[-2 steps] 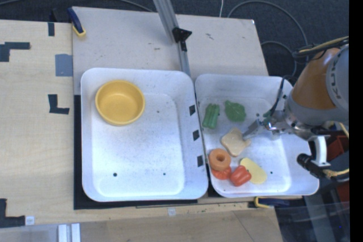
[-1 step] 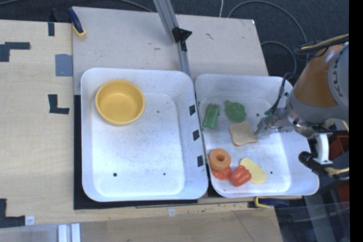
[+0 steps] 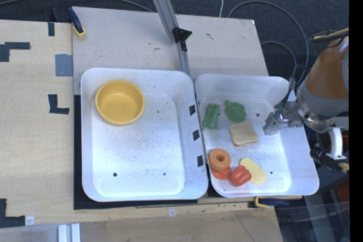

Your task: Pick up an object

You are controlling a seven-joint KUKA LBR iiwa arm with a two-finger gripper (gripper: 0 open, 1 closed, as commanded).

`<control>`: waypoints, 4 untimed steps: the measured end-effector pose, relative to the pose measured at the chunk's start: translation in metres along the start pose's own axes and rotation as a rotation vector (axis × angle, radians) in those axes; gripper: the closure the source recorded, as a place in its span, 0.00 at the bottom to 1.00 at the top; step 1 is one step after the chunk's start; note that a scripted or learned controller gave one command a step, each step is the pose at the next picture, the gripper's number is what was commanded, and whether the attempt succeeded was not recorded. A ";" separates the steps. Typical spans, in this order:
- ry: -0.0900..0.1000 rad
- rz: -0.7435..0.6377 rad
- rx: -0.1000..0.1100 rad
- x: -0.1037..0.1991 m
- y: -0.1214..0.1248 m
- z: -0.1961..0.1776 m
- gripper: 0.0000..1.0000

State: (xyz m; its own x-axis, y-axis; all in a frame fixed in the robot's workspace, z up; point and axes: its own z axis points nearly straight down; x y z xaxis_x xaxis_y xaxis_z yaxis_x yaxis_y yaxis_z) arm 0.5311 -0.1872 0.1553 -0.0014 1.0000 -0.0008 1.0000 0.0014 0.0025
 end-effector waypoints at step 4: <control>0.003 -0.006 0.003 0.112 0.029 -0.096 1.00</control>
